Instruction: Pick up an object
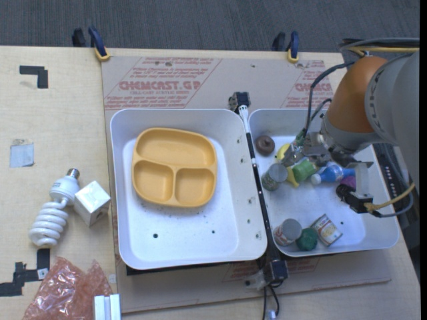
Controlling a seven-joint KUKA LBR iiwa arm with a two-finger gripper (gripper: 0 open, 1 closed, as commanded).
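The right bin (380, 235) holds several small items. A brown round piece (265, 144) lies near its back left, with a yellow item (285, 152) beside it. In the middle sit a green item (303, 171), a grey can (275, 177) and a blue bottle (331, 174). Toward the front lie a second can (288, 231), a dark green lump (307, 239) and a small labelled tin (327, 229). My gripper (305, 151) hangs low over the middle cluster, just above the green and yellow items, and its lower end is hard to make out among them.
A yellow divided tray (175, 167) lies in the left bin (187, 245). On the bench at left are a spiral light bulb (53, 212), a white cube (92, 202) and a reddish bag (67, 292). A black divider (253, 172) runs between the bins.
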